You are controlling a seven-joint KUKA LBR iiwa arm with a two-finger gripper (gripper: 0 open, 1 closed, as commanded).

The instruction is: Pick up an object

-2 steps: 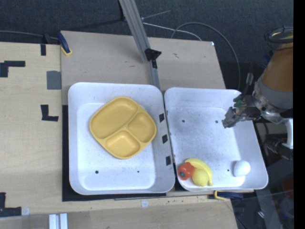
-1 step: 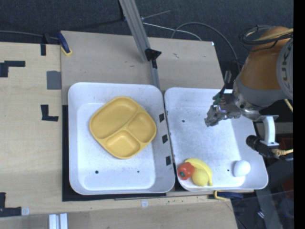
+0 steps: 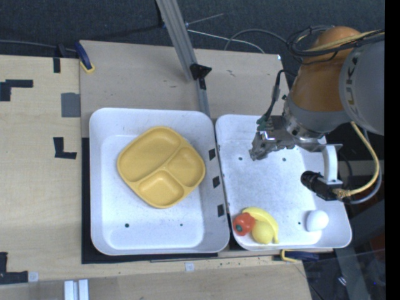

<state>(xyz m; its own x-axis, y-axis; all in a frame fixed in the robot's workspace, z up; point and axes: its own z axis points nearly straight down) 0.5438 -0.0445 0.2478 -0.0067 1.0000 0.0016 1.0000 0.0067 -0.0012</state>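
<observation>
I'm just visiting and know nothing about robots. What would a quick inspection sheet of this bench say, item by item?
Surface: wooden bench bearing a left bin and a right bin, side by side.
Job's things: yellow divided plate in the left bin; banana, red fruit, lemon and white ball along the right bin's near edge.
Clutter: nothing seen.
Grippers: gripper above the right bin's far part, apart from every item.
Cables: yellow cable looping beside the arm; thin wires behind the bins.
Surroundings: dark floor; slanted metal pole.
</observation>
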